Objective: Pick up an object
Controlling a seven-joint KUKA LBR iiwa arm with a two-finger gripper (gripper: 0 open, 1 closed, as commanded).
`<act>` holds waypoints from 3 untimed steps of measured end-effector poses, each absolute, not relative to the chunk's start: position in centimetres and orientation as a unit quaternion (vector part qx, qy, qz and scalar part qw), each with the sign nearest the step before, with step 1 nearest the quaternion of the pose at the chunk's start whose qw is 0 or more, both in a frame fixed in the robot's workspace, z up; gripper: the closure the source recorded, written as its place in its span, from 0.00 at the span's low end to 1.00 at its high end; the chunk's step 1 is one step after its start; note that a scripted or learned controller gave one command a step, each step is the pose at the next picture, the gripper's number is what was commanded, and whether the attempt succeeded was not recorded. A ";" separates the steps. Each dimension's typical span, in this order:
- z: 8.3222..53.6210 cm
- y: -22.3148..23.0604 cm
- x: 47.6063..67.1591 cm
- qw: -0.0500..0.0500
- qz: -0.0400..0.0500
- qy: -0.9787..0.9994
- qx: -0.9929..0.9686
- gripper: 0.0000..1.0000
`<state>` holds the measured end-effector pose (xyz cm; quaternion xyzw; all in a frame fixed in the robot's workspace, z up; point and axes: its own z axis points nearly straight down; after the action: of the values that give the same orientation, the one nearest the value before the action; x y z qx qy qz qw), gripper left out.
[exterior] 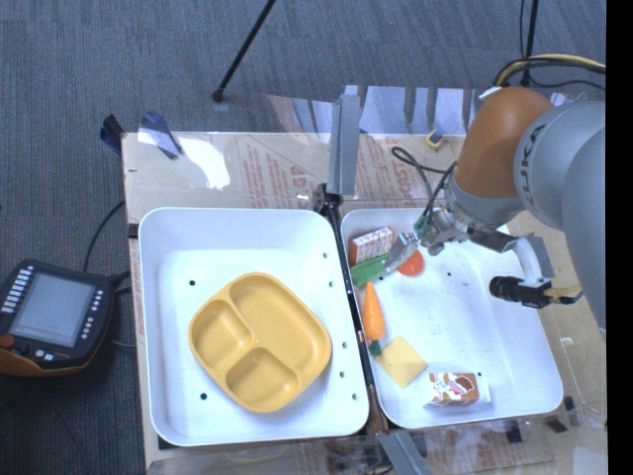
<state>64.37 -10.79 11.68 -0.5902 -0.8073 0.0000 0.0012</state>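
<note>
- Camera view, from above the bench: the grey arm reaches in from the right, its gripper (407, 252) low over the far left corner of the right bin (495, 364), just beside a red tomato-like piece (412, 264), a green stick (368, 269) and a small red-and-white carton (372, 244).
- How wide the gripper stands cannot be told at this size, nor whether it has hold of anything.
- The likeliest target, by position, is the green stick or red piece; both look like light, stiff, smooth toy food, best pinched across the narrow middle.
- Nearer in the same bin lie a carrot (373, 312), a yellow cheese slice (401, 360) and a snack packet (456, 389).
- The left bin (168, 265) holds a yellow divided plate (259, 339).
- Both bins rest on a cardboard-topped bench over grey carpet; a control tablet (49, 315) lies on the floor at left.
</note>
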 end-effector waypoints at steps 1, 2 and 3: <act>8.8 -9.6 64.4 0.000 0.000 -0.806 -0.592 0.00; 9.9 -9.7 64.5 -0.001 -0.001 -0.806 -0.592 1.00; 19.3 -1.0 64.7 -0.003 -0.004 -0.785 -0.620 1.00</act>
<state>64.67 -0.96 19.29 -0.6200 -0.7846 -0.0042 -0.0029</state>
